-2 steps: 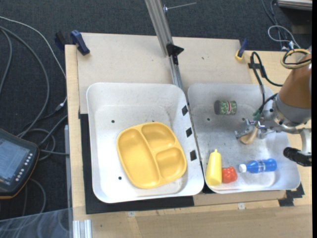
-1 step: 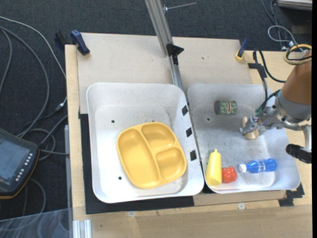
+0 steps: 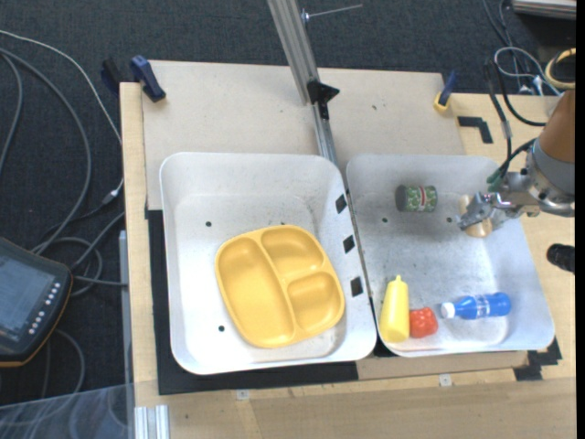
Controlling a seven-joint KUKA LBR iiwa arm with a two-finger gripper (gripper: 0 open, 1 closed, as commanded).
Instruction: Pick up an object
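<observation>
My gripper (image 3: 475,216) hangs over the right side of the right bin (image 3: 430,268), reaching in from the right edge. A small tan thing (image 3: 476,230) shows just under its tip; whether it is held is unclear. A green can (image 3: 417,198) lies on its side to the gripper's left, a short gap away. Along the bin's front lie a yellow bottle (image 3: 395,309), a small red object (image 3: 422,322) and a blue bottle with a white cap (image 3: 477,306).
The left bin (image 3: 192,208) holds a yellow divided plate (image 3: 279,284). A metal post (image 3: 297,35) rises from the bench behind the seam between the bins. Cables run at the upper right, and a tablet (image 3: 27,300) lies off the bench at left.
</observation>
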